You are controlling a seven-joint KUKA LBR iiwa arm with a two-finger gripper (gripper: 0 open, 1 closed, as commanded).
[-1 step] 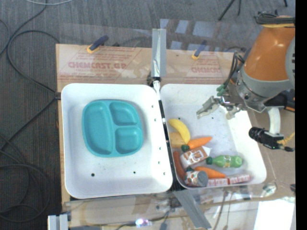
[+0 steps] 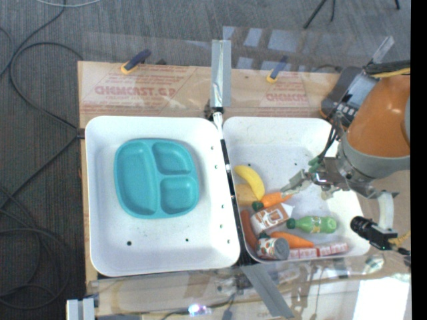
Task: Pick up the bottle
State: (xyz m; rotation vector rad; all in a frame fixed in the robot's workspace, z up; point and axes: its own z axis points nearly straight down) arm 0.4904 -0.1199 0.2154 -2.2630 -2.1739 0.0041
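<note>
The gripper [image 2: 298, 181] hung over the right bin [image 2: 280, 133], its tips just right of the banana [image 2: 250, 180] and seemingly above the carrot [image 2: 275, 198]. The bottle [image 2: 312, 225] lay nearer the camera than the gripper, slightly to its right. Beyond the banana, far left of the gripper, the divided plate [image 2: 157, 177] sat in the left bin [image 2: 100, 245].

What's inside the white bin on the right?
The right bin holds a banana, two carrots, a green bottle and small packets. Whatever lies beneath that pile is hidden.
</note>
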